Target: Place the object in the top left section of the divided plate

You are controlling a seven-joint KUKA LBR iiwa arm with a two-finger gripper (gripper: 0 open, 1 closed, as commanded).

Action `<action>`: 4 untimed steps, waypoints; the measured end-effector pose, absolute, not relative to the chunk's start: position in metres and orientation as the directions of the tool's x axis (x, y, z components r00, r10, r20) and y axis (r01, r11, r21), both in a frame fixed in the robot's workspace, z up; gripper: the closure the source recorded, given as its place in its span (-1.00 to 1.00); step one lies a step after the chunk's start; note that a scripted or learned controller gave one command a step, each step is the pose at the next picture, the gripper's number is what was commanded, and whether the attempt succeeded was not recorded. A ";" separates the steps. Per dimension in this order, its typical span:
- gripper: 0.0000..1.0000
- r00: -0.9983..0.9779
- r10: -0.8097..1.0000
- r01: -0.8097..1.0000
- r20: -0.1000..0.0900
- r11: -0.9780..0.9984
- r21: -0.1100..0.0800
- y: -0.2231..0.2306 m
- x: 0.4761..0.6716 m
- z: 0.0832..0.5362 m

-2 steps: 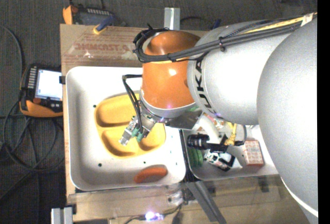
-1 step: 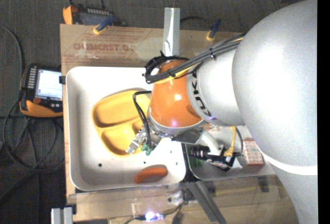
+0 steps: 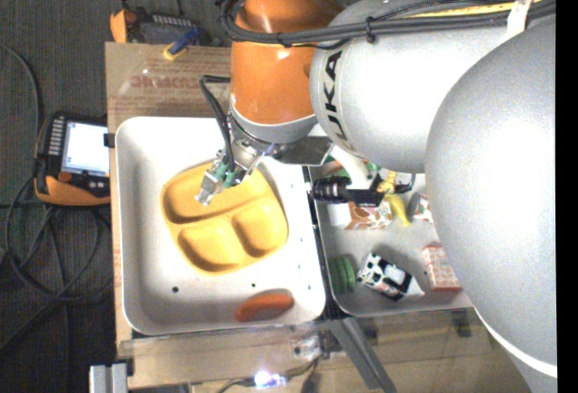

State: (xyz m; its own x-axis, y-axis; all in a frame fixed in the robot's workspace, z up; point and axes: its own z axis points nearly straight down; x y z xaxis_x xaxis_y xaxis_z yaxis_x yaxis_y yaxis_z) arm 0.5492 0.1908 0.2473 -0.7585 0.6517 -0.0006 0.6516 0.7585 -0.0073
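- Nearest the camera's lower edge, an orange object (image 3: pixel 265 303) lies on the floor of the left bin (image 3: pixel 135 201), just below the divided plate (image 3: pixel 226 224) and apart from it; its long axis runs left-right.
- I judge that this is the thing to place, though the task does not name it.
- My gripper (image 3: pixel 217 181) hangs over the plate's upper section, so the object lies below and slightly right of me, past the plate's 2 lower sections.
- Something small and greenish sits at my tip; I cannot tell whether my fingers are apart or together.
- Right of the plate, the second bin (image 3: pixel 336 294) holds assorted items.
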 end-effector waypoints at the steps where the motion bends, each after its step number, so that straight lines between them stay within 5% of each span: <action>1: 1.00 -0.810 0.587 0.587 0.003 0.810 -0.008 0.223 0.506 0.211; 2: 1.00 -0.907 0.421 0.421 0.006 0.907 -0.007 0.160 0.483 0.157; 3: 1.00 -0.917 0.399 0.399 0.004 0.917 -0.004 0.128 0.484 0.217; 4: 1.00 -0.949 0.316 0.316 -0.011 0.949 0.006 0.183 0.489 0.099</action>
